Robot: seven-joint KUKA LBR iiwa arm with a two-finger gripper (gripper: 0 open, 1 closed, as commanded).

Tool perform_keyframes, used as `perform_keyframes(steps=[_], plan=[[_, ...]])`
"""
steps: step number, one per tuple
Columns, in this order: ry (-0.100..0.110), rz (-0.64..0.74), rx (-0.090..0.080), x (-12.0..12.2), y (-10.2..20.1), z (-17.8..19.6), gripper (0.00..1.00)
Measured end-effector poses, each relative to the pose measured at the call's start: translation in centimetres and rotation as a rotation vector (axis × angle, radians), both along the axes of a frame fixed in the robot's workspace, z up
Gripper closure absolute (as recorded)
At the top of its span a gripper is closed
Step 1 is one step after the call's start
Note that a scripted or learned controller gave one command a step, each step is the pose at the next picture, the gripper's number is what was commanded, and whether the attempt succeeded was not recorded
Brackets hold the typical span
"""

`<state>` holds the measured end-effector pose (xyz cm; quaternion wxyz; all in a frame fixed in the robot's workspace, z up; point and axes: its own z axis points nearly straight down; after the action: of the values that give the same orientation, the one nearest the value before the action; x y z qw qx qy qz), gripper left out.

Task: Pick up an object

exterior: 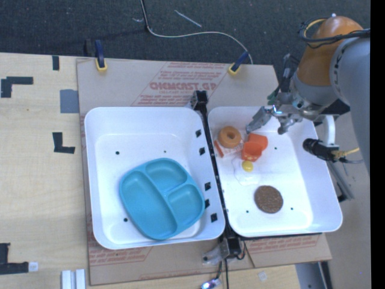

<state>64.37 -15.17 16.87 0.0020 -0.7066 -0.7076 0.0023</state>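
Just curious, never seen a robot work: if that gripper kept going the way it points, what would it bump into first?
Probably the orange block: the gripper slants down-left toward it, with the donut just beyond. Depth is hard to judge from above.

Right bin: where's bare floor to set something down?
Free: the right bin floor along its right wall, beside and beyond the brown disc, plus its near-left corner. Crowded: the far-left part, where donut, orange block and gripper cluster.

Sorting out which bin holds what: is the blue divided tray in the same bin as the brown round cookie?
No, the blue divided tray lies in the left bin, while the brown cookie lies in the right bin.
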Motion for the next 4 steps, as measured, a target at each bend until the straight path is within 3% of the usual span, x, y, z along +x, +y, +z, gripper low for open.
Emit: perform_keyframes(steps=[1, 2, 3, 4], plan=[[-0.001, -0.001, 0.0, -0.5, -0.9, -5.5, 0.0], [-0.009, 0.0, -0.001, -0.3, -0.9, -8.1, 0.0], [-0.028, 0.002, -0.003, 0.3, -0.8, -6.2, 1.0], [-0.01, 0.001, -0.001, 1.2, -0.8, -1.6, 1.0]])
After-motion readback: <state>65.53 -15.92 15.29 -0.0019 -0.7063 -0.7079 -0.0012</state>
